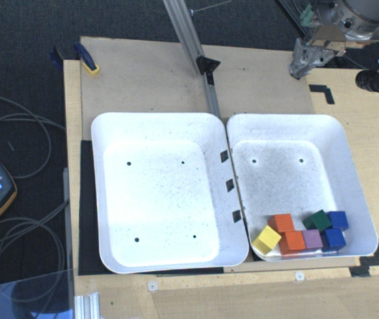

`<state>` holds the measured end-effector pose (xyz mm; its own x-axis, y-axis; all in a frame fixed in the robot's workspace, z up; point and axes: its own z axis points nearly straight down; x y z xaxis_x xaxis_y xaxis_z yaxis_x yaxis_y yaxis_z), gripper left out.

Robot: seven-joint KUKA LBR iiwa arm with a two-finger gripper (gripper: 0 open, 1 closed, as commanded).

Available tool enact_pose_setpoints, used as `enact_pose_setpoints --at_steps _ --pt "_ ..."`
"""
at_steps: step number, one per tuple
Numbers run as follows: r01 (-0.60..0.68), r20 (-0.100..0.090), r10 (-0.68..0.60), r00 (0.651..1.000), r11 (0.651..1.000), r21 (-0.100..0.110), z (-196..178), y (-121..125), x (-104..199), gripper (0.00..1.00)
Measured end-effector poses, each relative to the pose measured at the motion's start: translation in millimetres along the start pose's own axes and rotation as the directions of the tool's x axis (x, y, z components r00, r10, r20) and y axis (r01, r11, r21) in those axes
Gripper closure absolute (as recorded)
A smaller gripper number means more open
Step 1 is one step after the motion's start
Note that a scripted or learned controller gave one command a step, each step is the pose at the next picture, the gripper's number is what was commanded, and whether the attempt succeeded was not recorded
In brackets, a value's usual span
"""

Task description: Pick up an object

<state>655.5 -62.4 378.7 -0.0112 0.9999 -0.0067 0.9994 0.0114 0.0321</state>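
Small coloured blocks are clustered in the near right corner of the right bin [289,128]: a yellow block [266,239], two orange blocks [283,222] [293,242], a purple block [312,238], a green block [318,219] and blue blocks [336,220] [333,239]. My gripper [303,62] hangs high beyond the far edge of the right bin, at the top right of the camera view. It is far from the blocks and nothing shows between its fingers.
The left bin [103,178] lies beside the right one. A slanted metal pole [188,28] runs down to the gap between the bins. A blue and yellow clamp [86,58] sits at the bench's far left corner. Cables lie on the floor at left.
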Motion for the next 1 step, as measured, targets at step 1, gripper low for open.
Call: enact_pose_setpoints --at_steps 1 --pt "0.001 0.001 -0.001 1.0 1.0 -0.003 -11.1 0.9 0.3 1.0"
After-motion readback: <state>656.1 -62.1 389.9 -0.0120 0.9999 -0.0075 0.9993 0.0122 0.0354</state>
